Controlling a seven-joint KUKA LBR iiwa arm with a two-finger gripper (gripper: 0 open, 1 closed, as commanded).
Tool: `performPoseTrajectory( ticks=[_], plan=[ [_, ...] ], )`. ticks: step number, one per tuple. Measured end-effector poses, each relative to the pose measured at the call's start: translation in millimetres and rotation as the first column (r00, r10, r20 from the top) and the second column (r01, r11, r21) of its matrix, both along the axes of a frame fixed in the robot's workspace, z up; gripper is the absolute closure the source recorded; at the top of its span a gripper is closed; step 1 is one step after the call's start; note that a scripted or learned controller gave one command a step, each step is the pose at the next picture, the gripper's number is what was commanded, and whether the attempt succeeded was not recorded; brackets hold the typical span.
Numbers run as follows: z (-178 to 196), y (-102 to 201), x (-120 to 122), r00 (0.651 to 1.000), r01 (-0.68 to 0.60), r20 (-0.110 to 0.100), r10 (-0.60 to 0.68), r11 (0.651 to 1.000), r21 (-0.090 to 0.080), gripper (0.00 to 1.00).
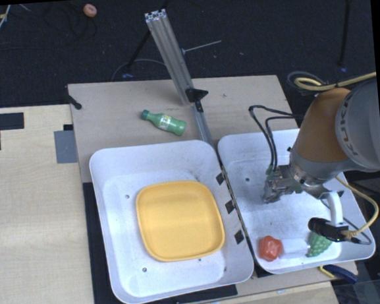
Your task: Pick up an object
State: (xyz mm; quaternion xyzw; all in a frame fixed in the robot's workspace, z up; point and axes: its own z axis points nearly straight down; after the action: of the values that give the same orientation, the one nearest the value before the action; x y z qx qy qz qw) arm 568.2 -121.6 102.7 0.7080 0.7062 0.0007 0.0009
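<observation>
In the right bin (244, 170) a small red object (270, 247) lies near the front edge. A green leafy-looking object (316, 245) sits to its right, in the front right corner. My gripper (272, 194) hangs low over the middle of this bin, behind and above the red object, with nothing visibly held. The view is too small to tell how the fingers stand. The left bin (109, 168) holds a square yellow plate (180, 219).
A green bottle (164, 122) lies on the bench behind the left bin. A slanted aluminium rail (174, 50) rises behind the gap between the bins. Black clips (229, 205) sit along the wall where the bins meet.
</observation>
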Motion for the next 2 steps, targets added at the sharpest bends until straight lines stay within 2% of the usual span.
performPoseTrajectory(
  ticks=[2],
  plan=[
    [107.9, 8.3, -1.0, 1.000, -0.002, 0.002, 0.002, 1.000, 0.000, 1.00]
  ],
)
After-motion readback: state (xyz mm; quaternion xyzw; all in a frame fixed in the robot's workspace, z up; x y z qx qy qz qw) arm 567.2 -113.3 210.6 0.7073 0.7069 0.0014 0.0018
